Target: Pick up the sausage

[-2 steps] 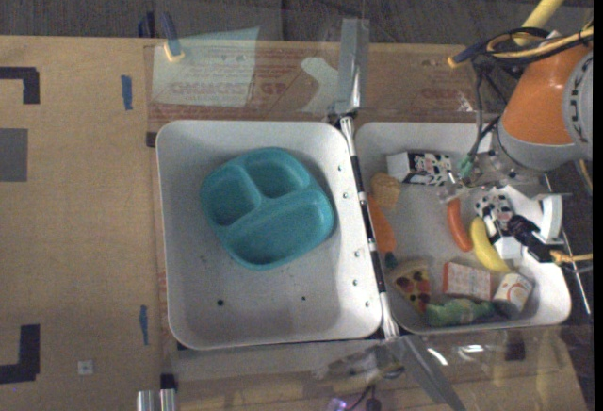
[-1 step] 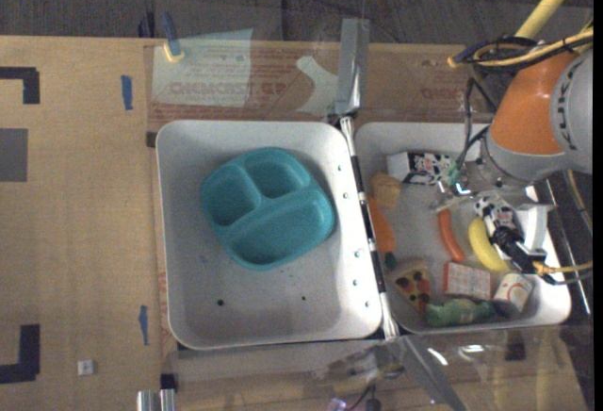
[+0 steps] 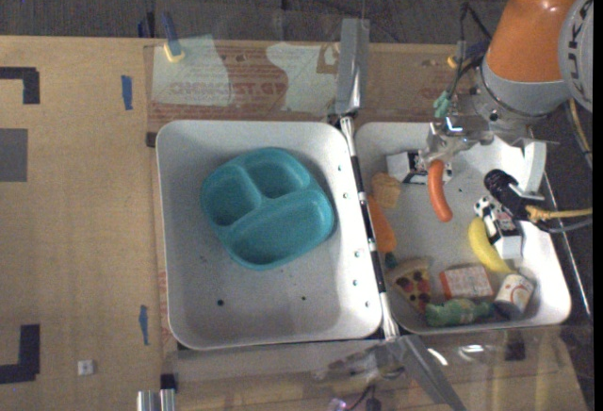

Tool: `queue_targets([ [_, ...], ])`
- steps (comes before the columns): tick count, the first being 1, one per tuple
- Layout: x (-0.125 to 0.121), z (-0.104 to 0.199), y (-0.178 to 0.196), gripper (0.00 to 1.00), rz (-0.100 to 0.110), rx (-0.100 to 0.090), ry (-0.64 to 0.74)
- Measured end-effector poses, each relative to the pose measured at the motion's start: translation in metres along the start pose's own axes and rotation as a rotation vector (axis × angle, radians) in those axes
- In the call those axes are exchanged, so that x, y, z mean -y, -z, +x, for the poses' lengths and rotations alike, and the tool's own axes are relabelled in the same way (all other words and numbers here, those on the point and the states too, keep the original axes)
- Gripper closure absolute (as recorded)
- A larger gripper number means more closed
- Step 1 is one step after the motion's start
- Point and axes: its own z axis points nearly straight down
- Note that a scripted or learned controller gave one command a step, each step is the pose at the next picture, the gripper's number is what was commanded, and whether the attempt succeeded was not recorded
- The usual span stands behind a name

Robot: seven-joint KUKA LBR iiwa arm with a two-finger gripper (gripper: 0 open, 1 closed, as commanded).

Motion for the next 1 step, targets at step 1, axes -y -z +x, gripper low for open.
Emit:
queue_targets([
  [1,-0.0312,0.0306,0.0362,1.00,0.000,0.001,-0.089],
])
